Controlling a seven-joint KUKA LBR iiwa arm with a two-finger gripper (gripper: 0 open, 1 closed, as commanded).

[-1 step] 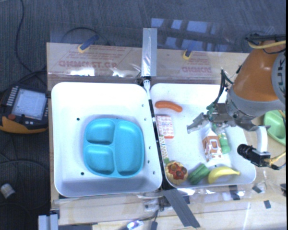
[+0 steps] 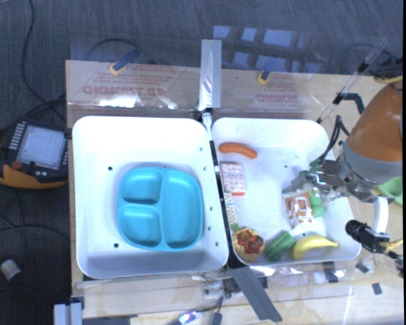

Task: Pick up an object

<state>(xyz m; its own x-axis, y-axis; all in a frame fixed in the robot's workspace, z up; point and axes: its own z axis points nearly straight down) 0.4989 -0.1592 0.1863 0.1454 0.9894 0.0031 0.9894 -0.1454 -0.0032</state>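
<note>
In the camera view, the grey arm with its orange band (image 2: pixel 386 124) reaches in from the right and lowers the tool (image 2: pixel 311 181) into the right bin (image 2: pixel 277 131), close to that bin's right side. The tool sits directly above and just beside a small orange-and-white packet (image 2: pixel 299 210), with a green piece (image 2: pixel 316 198) showing at the packet's upper right edge; whether the tool touches either one is unclear, and I cannot tell whether the tool is released or clenched, since its tip is blurred among dark metal parts. Nothing is plainly seen gripped by it. Elsewhere in the right bin lie an orange sausage (image 2: pixel 237 150) near the top left, a red-and-white carton (image 2: pixel 232 179) below it along the dividing wall, a small bowl of mixed food (image 2: pixel 249 243) at the bottom left, a green vegetable (image 2: pixel 279 245) beside that, and a yellow banana (image 2: pixel 314 245) touching the vegetable near the bottom edge. The left bin (image 2: pixel 95 141) holds a blue divided plate (image 2: pixel 161 207), lying flat in its middle. Both bins rest on the counter (image 2: pixel 149 87), and a handheld control pendant (image 2: pixel 34 154) lies on the floor to the left.
</note>
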